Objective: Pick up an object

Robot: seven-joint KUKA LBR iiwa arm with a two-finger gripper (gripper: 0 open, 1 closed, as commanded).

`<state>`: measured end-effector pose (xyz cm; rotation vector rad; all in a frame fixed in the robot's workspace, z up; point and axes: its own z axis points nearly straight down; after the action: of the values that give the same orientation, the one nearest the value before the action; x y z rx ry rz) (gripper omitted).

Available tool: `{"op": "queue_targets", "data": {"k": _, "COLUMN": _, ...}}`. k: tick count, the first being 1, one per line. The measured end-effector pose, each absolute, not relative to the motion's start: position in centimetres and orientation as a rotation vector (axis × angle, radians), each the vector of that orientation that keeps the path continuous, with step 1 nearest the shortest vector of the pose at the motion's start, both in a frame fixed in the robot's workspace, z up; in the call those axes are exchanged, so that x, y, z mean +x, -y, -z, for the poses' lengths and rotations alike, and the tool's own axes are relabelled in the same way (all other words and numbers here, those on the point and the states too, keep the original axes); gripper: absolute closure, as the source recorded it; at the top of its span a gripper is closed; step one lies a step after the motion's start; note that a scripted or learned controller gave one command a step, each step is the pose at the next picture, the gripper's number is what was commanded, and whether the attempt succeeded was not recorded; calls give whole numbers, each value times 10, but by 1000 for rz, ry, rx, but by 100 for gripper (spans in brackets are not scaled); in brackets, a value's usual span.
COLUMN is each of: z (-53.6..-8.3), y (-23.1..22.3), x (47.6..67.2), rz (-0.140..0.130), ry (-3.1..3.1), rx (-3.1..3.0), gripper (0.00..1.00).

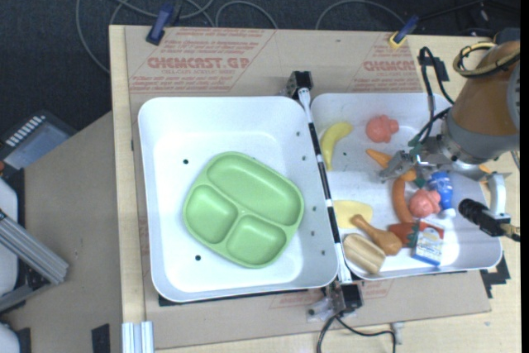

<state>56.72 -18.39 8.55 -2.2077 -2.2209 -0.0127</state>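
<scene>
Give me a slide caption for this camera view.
KUKA arm's gripper reaching into the right bin of toy food, beside a green divided plate in the left bin.

Green divided plate (242, 209) in white left bin (165, 128); right bin (355, 107) holds yellow banana (333, 138), pink ball (381, 128), orange carrot (378, 156).

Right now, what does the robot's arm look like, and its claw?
The arm is grey and rounded, with a wide orange band above its wrist. Black cables loop along it, plus a yellowish one near the top. The claw is small and made of grey metal, with dark parts around it.
</scene>
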Motion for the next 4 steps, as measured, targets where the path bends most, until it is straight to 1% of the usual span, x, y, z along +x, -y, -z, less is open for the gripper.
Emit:
{"op": "queue_targets", "data": {"k": 1, "z": -95, "y": 187, "x": 567, "rz": 8, "ry": 2224, "rx": -2216, "gripper": 100}}
{"op": "queue_targets", "data": {"k": 2, "z": -113, "y": 120, "x": 556, "rz": 0, "ry": 2221, "rx": -2218, "gripper": 100}}
{"op": "queue_targets", "data": {"k": 3, "z": -113, "y": 120, "x": 556, "rz": 0, "ry": 2220, "rx": -2220, "gripper": 0}}
{"op": "queue_targets", "data": {"k": 4, "z": -84, "y": 100, "x": 558, "rz": -1, "ry": 2220, "rx": -2219, "gripper": 0}}
